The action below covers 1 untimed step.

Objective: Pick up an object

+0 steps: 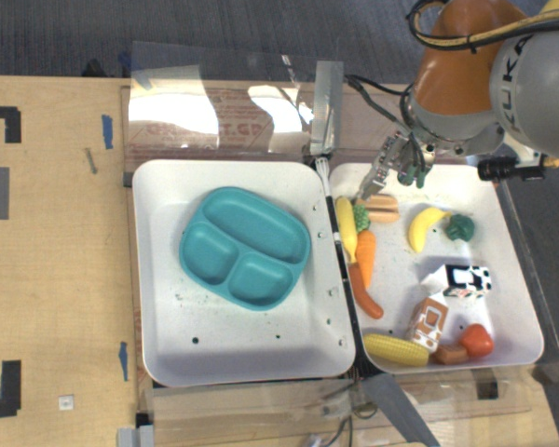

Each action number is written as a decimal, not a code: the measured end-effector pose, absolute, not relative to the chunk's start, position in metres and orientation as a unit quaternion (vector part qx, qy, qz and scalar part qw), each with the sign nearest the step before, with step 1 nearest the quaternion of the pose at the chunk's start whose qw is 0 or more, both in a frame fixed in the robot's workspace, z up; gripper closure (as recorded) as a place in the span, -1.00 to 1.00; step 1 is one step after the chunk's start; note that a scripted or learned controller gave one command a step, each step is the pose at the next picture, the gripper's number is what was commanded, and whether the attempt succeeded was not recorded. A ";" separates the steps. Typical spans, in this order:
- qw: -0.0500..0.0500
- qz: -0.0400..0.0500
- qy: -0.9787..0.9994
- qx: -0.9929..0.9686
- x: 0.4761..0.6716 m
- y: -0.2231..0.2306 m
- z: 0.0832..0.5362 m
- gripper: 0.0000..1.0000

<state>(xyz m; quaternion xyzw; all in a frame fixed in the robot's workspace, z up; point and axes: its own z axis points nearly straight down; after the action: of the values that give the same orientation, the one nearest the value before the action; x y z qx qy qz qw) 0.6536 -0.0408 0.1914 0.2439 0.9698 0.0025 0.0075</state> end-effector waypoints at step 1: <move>-0.002 -0.001 0.978 0.208 0.639 -0.111 0.116 1.00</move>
<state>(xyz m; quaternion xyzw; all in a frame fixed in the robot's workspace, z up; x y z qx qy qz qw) 0.6394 -0.1107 0.1158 0.2077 0.9782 -0.0008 -0.0018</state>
